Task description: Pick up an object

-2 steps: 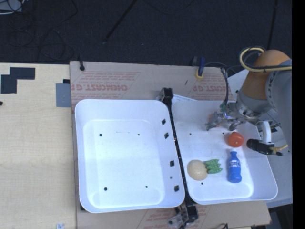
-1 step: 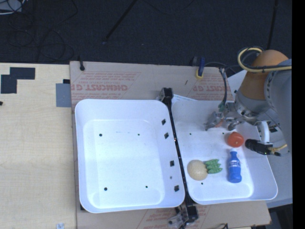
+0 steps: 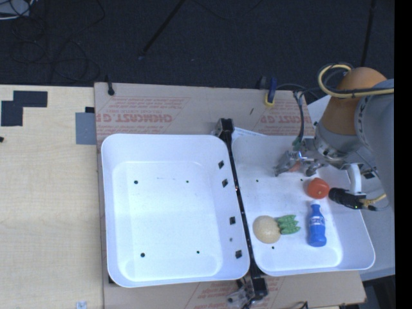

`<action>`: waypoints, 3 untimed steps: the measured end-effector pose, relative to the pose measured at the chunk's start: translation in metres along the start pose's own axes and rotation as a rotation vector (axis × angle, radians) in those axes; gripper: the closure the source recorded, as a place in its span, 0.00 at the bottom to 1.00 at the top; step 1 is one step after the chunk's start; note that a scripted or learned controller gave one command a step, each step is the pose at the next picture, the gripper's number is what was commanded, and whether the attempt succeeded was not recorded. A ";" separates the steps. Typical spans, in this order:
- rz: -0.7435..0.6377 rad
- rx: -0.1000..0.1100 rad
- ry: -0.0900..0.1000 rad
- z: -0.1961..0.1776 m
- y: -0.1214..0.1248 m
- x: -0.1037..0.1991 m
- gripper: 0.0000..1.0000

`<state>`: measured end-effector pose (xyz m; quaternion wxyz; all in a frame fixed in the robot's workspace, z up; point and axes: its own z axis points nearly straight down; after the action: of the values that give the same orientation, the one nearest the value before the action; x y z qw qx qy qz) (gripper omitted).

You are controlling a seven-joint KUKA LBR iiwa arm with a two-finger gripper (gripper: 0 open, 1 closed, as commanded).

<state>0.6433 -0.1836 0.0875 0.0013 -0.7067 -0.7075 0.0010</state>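
Hovering over the right shallow white plastic bin [image 3: 360, 250], the grey two-finger gripper [image 3: 293, 163] holds nothing, fingers spread.
A round red ball [image 3: 317, 188], blue plastic bottle [image 3: 316, 224] and cream-and-green toy [image 3: 273, 228] lie inside; cardboard sheet [image 3: 161, 111] beneath, dark floor [image 3: 193, 31] behind.

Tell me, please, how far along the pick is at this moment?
Done: the arm has reached into the right bin, with its tool low near the bin's far side. In hand: nothing visibly held. Left: the whole grasp and lift. The red ball, blue bottle, cream ball and green toy lie on the bin floor.
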 end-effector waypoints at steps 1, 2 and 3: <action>0.001 0.000 0.000 0.000 0.000 -0.009 0.00; 0.000 -0.001 0.000 0.000 0.000 -0.004 0.00; 0.000 0.000 0.000 0.000 0.000 -0.003 0.00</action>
<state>0.6432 -0.1863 0.0876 0.0011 -0.7067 -0.7075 0.0010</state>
